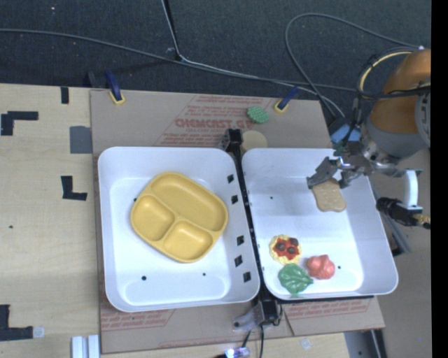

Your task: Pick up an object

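Toward three o'clock, the arm (399, 112) is partly cut off at the frame's edge, so only its orange band and grey wrist show. Its gripper (329, 173) hangs over the right bin (371, 231), just above a tan, bread-like piece (330, 197). The dark fingers blur together with that piece's upper edge; I cannot tell how far they are parted or whether they have hold of it.

At the bin's six o'clock end lie three small toys close together: a yellow round with red and dark spots (285, 248), a red lump (320, 266) and a green leafy piece (295, 279), the green one touching or nearly touching the red.

At nine o'clock of that bin sits the left bin (119, 280), holding a yellow divided tray (179, 216) turned at a slant. Black clips (241, 241) line the seam between the bins.

Both bins rest on a cardboard sheet (175, 119) with red printing, on the pale wooden counter (42, 210). A small green item (257, 114) lies on the cardboard at twelve o'clock. Cables (210, 66) cross dark carpet (91, 21) beyond.
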Controlling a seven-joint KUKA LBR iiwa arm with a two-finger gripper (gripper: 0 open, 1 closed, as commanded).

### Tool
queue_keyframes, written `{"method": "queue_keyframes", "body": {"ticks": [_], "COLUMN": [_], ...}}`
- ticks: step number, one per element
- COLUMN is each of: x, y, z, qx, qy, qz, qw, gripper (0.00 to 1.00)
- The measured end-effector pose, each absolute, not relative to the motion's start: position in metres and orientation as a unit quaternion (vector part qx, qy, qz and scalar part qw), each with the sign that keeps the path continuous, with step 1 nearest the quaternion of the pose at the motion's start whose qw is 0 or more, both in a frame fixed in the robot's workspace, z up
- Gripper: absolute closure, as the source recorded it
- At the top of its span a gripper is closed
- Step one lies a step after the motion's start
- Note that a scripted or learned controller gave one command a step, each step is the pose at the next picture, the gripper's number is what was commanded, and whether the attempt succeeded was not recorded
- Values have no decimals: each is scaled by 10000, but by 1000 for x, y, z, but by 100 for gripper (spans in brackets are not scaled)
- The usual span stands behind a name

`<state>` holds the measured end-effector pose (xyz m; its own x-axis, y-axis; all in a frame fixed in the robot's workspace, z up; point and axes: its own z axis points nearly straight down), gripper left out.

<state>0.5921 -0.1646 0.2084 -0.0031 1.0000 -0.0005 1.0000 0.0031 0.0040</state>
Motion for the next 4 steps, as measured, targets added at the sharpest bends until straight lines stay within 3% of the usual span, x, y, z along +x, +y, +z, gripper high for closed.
{"method": "queue_keyframes", "body": {"ticks": [1, 2, 4], "x": [593, 570, 545], "y": [-164, -114, -23], "z": [242, 247, 228], "qx": [7064, 7055, 7063], "qy": [7078, 7087, 7079], "qz": [4, -3, -12], "qw": [1, -10, -8], "gripper": [100, 100, 100]}}
